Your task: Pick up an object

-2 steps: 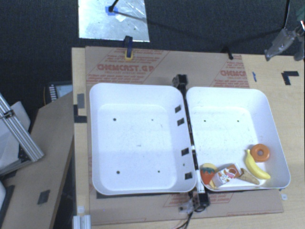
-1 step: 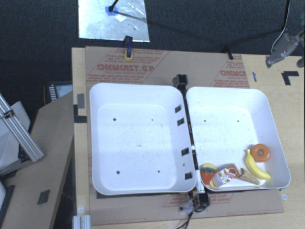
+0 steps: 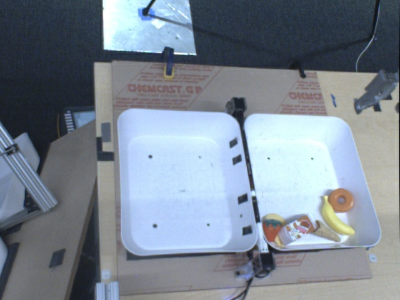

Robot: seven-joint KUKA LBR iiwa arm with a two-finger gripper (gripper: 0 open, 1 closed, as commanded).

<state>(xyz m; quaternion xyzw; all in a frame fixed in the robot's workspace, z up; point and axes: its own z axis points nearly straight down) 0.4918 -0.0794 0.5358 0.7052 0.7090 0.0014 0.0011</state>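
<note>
Reaching from the bench edge, my gripper point(image 3: 375, 95) (whether it holds anything I cannot tell) could snag the right bin point(image 3: 350, 142) wall beside the crowded banana point(image 3: 336, 217).

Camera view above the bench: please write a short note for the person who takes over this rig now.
Gripper: at the view's right edge, above the bench, outside both bins; open or shut cannot be told.
Things: all in the near corner of the right white bin: yellow plastic banana, orange ring-shaped doughnut, round orange-and-green toy, small white-and-red packet, brown cone-shaped piece.
Done: nothing picked up.
Left: reach into the bin, grasp one object, lift it.
</note>
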